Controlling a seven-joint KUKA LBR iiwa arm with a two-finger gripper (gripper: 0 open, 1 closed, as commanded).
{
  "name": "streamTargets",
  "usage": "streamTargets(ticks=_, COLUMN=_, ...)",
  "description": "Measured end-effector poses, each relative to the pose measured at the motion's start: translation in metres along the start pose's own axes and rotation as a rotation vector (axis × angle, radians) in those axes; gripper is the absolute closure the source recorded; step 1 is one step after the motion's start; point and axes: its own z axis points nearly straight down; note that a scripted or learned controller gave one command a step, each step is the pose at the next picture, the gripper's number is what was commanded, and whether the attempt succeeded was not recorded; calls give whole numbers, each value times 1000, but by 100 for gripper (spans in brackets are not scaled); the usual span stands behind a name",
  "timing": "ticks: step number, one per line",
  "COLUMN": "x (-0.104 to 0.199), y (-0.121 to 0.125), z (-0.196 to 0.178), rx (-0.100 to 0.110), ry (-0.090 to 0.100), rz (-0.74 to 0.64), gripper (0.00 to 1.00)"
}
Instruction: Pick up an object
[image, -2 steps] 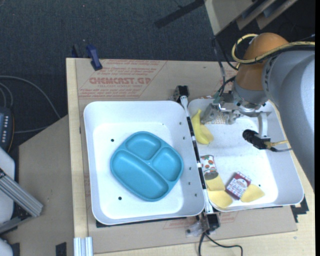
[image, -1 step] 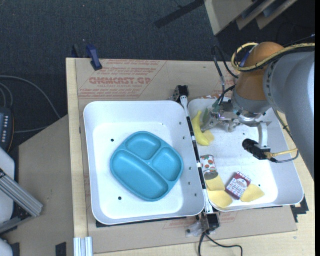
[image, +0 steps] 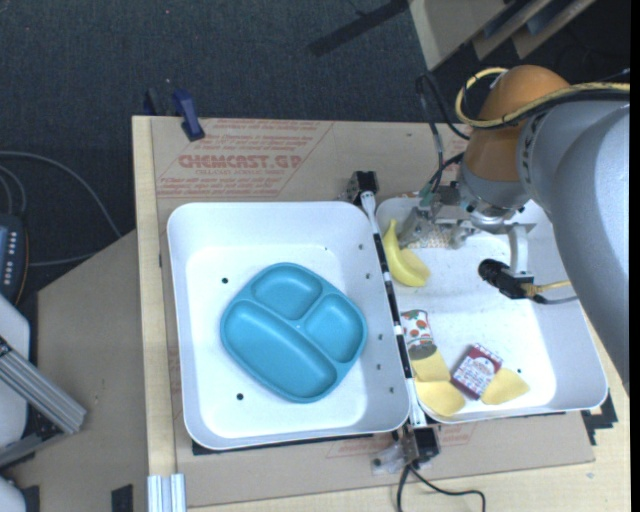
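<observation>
The banana (image: 404, 263) lies at 9 o'clock in the right bin (image: 570, 385), just below the gripper (image: 440, 226). It looks light, smooth and curved; its thick middle suits grasping.

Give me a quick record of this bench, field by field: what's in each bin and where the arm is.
left bin: one blue divided plate, lying flat near the middle
right bin: banana at the far left side; small printed pack; yellow pieces; red packet
arm: reaching in over the right bin's far end
gripper: low, just right of the banana
jaws: state not clear
</observation>
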Motion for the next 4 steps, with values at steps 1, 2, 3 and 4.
streamTargets(ticks=1, x=-10, y=-20, z=0, rx=5, ry=2, rz=0, gripper=0)
streamTargets(ticks=2, x=-1, y=0, z=0, rx=2, ry=2, rz=-2, gripper=0)
streamTargets(ticks=3, x=-1, y=-17, z=0, rx=4, ry=2, rz=0, gripper=0)
streamTargets(ticks=4, x=0, y=0, z=0, rx=0, ry=1, rz=-1, gripper=0)
